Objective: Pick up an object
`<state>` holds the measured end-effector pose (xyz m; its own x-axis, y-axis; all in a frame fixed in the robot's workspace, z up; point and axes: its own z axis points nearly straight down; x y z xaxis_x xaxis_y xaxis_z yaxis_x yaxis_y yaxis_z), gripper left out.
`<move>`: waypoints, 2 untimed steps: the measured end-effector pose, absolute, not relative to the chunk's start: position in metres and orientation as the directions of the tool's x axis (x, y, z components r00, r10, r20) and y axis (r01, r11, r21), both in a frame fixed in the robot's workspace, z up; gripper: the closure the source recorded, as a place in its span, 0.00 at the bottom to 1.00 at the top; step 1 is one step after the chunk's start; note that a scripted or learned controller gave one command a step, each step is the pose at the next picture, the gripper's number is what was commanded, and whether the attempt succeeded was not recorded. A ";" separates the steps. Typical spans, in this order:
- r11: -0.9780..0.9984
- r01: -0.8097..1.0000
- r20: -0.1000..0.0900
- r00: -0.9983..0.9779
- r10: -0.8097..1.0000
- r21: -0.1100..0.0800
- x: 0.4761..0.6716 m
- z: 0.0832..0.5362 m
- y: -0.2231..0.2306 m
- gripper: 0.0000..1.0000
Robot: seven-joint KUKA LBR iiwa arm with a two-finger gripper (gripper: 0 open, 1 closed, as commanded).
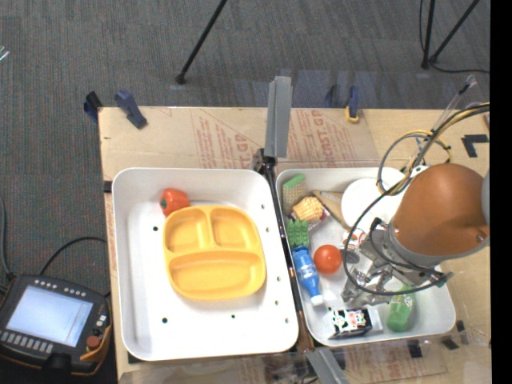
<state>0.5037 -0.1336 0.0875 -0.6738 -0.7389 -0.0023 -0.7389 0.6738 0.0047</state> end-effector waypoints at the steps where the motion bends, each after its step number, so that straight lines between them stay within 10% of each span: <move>1: 0.672 -0.740 -0.011 -0.672 -0.740 -0.008 0.508 0.091 -0.134 0.00; 2: 0.620 -0.784 0.008 -0.620 -0.784 -0.008 0.531 0.090 -0.104 0.00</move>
<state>0.5310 -0.1035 0.0898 -0.6202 -0.7844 0.0083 -0.7845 0.6201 -0.0080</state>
